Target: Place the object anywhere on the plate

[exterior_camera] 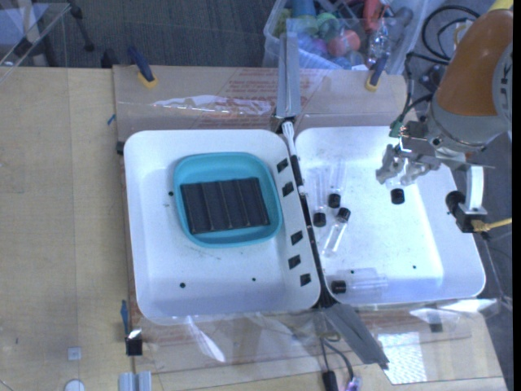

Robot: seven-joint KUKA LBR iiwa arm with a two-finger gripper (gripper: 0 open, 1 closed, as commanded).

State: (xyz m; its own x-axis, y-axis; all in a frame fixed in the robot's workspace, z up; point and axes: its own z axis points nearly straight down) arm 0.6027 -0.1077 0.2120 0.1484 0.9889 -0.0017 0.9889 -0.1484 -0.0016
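Note:
A teal plate [223,198] with a dark ridged insert lies in the left white bin [155,283]. Several clear vials with black caps lie in the right bin [431,259]: a cluster near its left wall [334,214] and one at the front [358,283]. My gripper [397,172] hangs over the right bin's back right part, well right of the plate. One black-capped piece [396,195] sits directly under the gripper's tip; whether it is held or lying on the bin floor is unclear.
A divider with black clips [293,218] separates the two bins. A clear tub of colourful items [350,15] stands behind the bench. Cables and the arm's orange band [480,55] crowd the upper right. Wooden bench surface spreads to the left.

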